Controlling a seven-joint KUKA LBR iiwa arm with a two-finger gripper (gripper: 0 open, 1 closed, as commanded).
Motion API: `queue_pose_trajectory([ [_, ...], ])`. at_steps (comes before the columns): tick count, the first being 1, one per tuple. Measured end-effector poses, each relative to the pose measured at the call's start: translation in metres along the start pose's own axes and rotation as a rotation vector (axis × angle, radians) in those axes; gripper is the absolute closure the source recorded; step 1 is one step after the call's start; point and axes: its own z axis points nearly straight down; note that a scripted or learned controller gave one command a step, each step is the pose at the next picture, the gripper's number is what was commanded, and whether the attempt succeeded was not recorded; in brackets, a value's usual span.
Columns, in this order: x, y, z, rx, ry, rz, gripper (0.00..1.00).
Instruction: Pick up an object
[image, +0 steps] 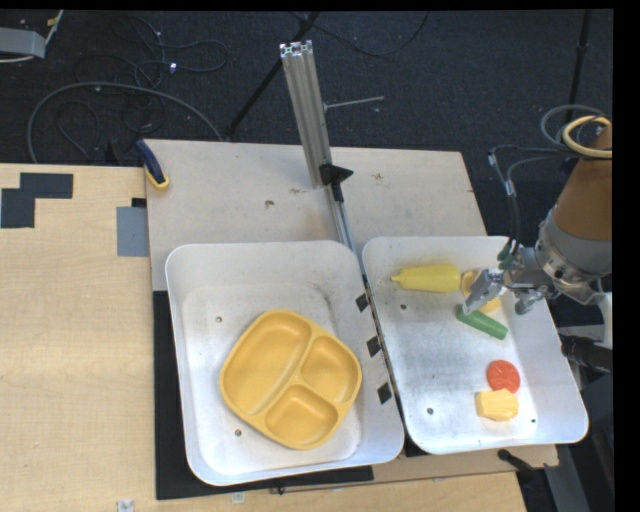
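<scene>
The right bin (440, 400) holds a yellow corn-like toy (428, 279) near its back edge and a green stick-shaped piece (484, 323) just right of the middle. A round red piece (504, 376) and a yellow chunk (497, 404) lie toward the front right. My gripper (503, 290) hangs over the bin's back right part, directly above the green piece and just right of the yellow toy's end. Nothing shows held in it.
The left bin (200, 300) carries a yellow divided plate (290, 378). An upright metal post (308, 110) rises behind the gap between the bins. Wooden bench surface (70, 340) lies to the left. The arm's orange band (590, 195) is at the right edge.
</scene>
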Motion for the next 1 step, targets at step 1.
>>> queue_pose_trajectory([
  [1,-0.0093,-0.0046,0.0529,0.001,0.0,0.0,0.0],
])
